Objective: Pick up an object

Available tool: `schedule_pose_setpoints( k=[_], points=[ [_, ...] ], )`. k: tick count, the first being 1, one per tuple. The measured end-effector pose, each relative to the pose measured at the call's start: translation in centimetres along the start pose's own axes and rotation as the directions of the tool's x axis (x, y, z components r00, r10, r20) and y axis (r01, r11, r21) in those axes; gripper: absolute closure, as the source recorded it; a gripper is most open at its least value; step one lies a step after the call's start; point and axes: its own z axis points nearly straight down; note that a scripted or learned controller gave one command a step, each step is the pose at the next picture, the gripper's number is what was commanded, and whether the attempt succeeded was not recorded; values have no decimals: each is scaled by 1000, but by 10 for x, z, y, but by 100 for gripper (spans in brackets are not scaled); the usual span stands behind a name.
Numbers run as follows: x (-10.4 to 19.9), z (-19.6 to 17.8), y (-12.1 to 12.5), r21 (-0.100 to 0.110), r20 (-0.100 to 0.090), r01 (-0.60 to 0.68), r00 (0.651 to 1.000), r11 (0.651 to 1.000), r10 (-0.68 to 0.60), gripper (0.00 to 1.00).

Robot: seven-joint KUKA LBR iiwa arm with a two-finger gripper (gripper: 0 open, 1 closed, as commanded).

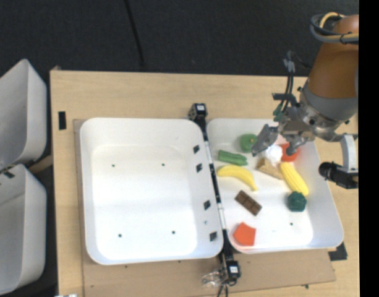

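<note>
My gripper [277, 146] hangs spread open over a white piece [274, 154] in the right bin [322, 228]; corn [293, 177] at five o'clock, banana [237, 176] at eight, green ball [248, 142] at nine.

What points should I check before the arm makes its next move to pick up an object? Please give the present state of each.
1. Tool is above the right bin: ok.
2. An object is between the fingers: cannot tell.
3. White item sits under the tool: ok.
4. Corn and red item crowd that spot: not ok.
5. Banana, brown block, dark green piece lie apart from the tool: ok.
</note>
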Motion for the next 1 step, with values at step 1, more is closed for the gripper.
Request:
schedule_pose_setpoints(
  k=[1],
  points=[
    [28,99,-63,12,-3,-2,1000,1000,2,0]
  ],
)
